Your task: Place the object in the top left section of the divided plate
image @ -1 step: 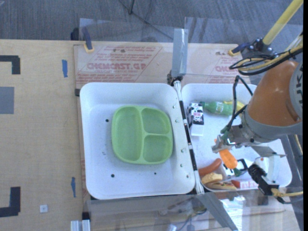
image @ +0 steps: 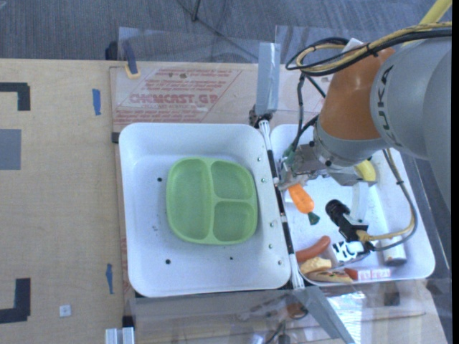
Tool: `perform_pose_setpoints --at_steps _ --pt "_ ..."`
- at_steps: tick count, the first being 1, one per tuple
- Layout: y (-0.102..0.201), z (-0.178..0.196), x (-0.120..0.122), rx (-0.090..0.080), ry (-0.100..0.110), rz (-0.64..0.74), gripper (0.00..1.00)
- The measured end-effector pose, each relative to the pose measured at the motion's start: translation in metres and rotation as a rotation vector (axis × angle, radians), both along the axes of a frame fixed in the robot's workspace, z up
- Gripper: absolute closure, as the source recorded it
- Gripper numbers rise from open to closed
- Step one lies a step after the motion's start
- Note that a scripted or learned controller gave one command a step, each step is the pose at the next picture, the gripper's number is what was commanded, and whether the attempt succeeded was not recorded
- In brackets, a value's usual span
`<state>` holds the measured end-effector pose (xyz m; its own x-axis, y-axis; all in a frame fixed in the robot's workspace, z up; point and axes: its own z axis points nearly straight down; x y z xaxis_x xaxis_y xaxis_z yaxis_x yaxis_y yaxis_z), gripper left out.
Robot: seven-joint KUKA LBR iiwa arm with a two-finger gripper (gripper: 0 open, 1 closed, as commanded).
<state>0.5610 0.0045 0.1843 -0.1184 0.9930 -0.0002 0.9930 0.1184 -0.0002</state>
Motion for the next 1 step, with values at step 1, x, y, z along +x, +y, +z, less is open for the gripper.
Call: perform_pose_setpoints --at_steps 1 --pt "0.0000 0.0001 0.0000 0.000 0.000 0.000 0.00"
